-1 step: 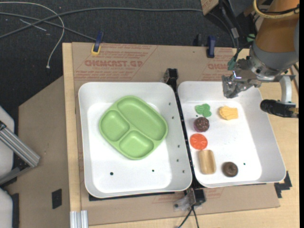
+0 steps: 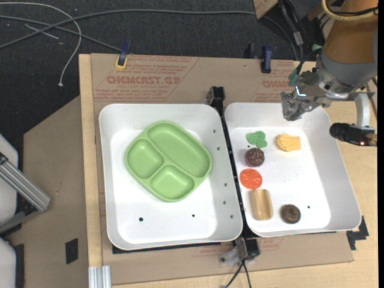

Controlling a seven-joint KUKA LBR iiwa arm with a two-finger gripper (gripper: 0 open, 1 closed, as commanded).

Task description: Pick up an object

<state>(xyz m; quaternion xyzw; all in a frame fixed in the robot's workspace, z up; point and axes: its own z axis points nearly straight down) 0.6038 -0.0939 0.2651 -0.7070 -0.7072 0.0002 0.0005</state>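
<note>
Gripper (image 2: 294,108) hangs over the right bin's (image 2: 336,161) rim at 12 o'clock, nothing held; finger state: cannot tell. Candidate picks cluster along bin's 9 o'clock side; nearest is yellow toy food (image 2: 288,143), probably first target.

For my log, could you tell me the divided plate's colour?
The divided plate is light green, seen in the camera view.

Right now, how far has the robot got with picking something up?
Nothing looks picked yet. The gripper hangs over the far edge of the right bin, with no item seen between its fingers. The yellow piece, green piece, dark ball, red disc, tan block and brown ring all lie in that bin. Reaching down, gripping and lifting remain.
</note>
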